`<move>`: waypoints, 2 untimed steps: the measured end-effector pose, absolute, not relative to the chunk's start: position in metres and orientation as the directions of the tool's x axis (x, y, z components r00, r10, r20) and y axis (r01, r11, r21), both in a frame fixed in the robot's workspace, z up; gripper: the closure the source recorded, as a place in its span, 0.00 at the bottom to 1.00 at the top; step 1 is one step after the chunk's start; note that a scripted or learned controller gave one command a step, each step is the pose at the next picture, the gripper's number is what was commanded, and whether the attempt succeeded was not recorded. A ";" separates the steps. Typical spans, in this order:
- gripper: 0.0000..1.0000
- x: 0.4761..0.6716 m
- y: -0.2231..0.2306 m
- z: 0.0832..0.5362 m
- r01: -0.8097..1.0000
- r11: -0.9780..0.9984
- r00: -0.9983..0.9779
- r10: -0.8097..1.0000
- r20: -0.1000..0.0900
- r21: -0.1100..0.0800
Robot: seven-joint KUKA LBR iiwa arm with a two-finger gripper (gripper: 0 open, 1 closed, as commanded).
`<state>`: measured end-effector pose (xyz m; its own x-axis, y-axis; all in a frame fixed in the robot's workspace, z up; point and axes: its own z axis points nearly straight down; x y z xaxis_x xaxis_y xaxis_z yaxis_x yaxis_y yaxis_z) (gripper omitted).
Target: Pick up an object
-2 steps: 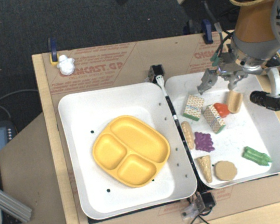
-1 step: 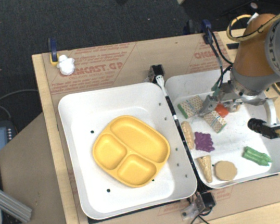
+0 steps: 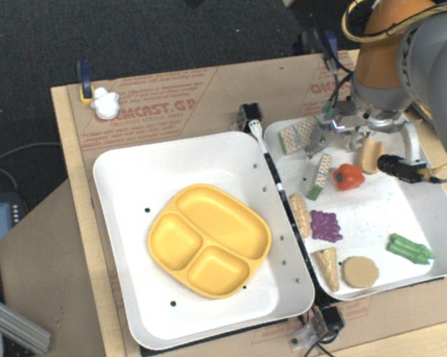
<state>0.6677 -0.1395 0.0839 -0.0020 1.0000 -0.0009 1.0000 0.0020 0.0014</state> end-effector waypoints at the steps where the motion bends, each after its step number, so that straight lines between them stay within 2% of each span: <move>1: 0.00 0.637 -0.177 0.085 1.000 0.008 -0.008 1.000 0.006 0.001; 2: 0.00 0.580 -0.166 0.084 1.000 -0.002 0.002 1.000 0.003 -0.006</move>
